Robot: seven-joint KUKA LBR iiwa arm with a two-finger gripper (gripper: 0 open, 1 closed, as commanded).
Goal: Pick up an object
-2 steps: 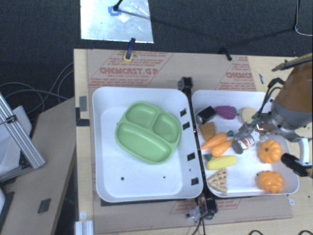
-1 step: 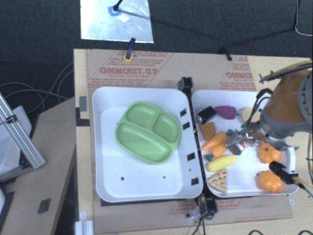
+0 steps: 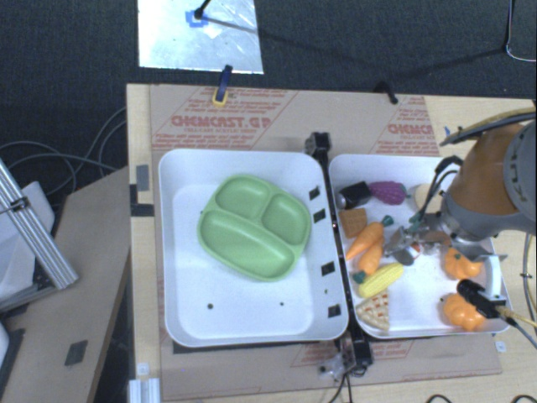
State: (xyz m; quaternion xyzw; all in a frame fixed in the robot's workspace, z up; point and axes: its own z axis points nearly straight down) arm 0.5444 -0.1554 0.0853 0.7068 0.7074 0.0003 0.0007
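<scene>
The gripper (image 3: 407,246) hangs low at centre-right of the frame over the right bin (image 3: 419,319), reaching toward the carrot (image 3: 366,243) and corn (image 3: 380,279) (toy foods crowd there). Whether its claw is open or closed cannot be told.

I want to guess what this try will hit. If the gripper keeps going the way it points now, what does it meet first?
The gripper points left in the camera view, so most likely the orange carrot, with the corn cob just beside; depth is unclear from above.

Arm (image 3: 495,175) cut off at the right edge, end effector (image 3: 404,246) fingers too small and blurred to read
</scene>
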